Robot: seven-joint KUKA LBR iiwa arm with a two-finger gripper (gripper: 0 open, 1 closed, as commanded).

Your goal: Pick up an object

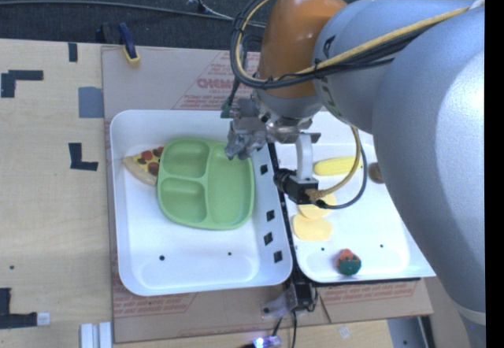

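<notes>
Bins (126,181) on seemingly cardboard-covered bench (47,181)

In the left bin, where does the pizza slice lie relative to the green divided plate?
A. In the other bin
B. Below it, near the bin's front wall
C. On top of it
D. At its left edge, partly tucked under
D: the pizza slice pokes out from beside the green divided plate's left rim.

The grey arm (409,102) sweeps in from the right of the frame, its gripper (242,143) hanging over the upper right corner of a green divided plate (206,183) in the left bin (142,260). A pizza slice (144,164) pokes out at the plate's left edge. In the right bin (394,248) lie a banana (337,166), pale yellow pieces (313,224) and a small red-and-green toy (347,262) near the lower edge.
</notes>
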